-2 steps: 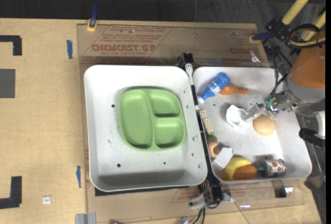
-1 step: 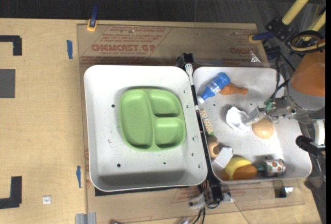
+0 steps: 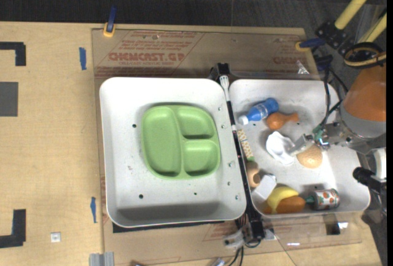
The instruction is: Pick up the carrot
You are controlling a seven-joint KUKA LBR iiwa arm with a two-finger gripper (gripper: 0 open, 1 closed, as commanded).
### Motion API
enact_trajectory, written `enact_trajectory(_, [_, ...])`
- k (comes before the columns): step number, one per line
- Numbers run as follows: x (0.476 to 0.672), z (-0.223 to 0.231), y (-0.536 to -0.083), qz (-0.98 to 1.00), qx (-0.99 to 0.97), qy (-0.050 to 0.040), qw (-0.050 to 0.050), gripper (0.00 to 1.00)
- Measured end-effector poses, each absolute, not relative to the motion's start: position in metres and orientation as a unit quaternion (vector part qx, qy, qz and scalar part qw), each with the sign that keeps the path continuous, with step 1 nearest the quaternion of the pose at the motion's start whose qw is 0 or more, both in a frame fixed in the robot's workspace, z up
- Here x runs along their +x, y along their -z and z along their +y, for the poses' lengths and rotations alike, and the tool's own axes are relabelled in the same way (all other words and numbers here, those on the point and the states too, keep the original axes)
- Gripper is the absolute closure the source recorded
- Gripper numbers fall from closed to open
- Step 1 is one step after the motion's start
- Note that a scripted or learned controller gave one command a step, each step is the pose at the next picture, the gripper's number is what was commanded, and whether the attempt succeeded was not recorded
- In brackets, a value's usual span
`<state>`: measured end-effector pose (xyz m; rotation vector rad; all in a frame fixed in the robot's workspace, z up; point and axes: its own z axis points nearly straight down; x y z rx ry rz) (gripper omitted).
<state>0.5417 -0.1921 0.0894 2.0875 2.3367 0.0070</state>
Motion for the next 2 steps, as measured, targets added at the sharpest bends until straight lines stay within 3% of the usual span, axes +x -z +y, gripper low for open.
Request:
enact_trajectory(1, [0.598,-0.141,-0.089,0.701,0.713,-0.0035,0.004,0.0])
enact_trajectory(2, [0.653,-0.13,-0.088,0.559,0.829,0.024,-0.019,0.0])
